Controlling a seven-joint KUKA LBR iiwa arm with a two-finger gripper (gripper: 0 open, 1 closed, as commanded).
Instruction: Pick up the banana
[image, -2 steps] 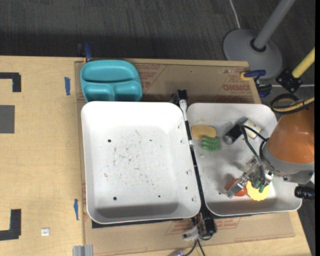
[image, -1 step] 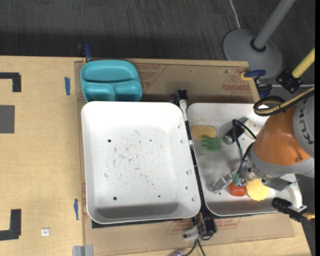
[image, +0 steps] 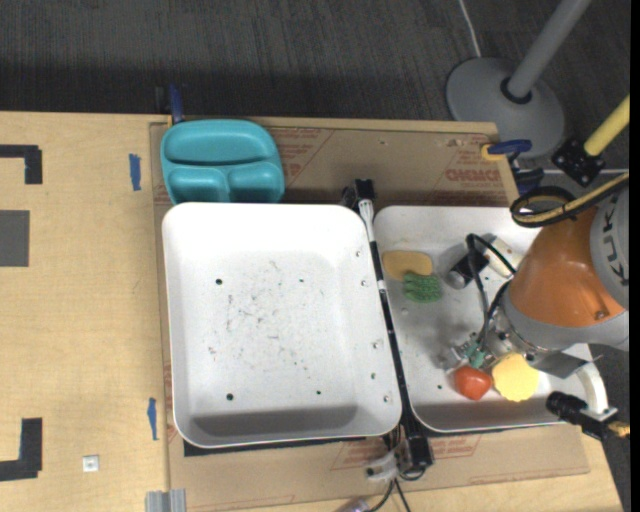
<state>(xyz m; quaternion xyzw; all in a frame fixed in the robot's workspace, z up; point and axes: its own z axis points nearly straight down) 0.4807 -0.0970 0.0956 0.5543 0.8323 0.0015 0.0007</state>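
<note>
Banana (image: 516, 379): lower right of frame, near front wall of right bin (image: 440, 216). Red ball (image: 472, 383) touches its left side. Arm's orange band (image: 560, 275) overhangs from upper right and covers banana's upper edge. Gripper (image: 480, 351) just above red ball, up-left of banana; cannot tell claw state. Further up-left: green bumpy item (image: 423, 288), pale tan piece (image: 408, 264) just above it. Left bin (image: 180, 300) mid-frame; teal tray (image: 222, 160) beyond it. Banana look: bright yellow, visible part rounded, rest hidden.
</note>
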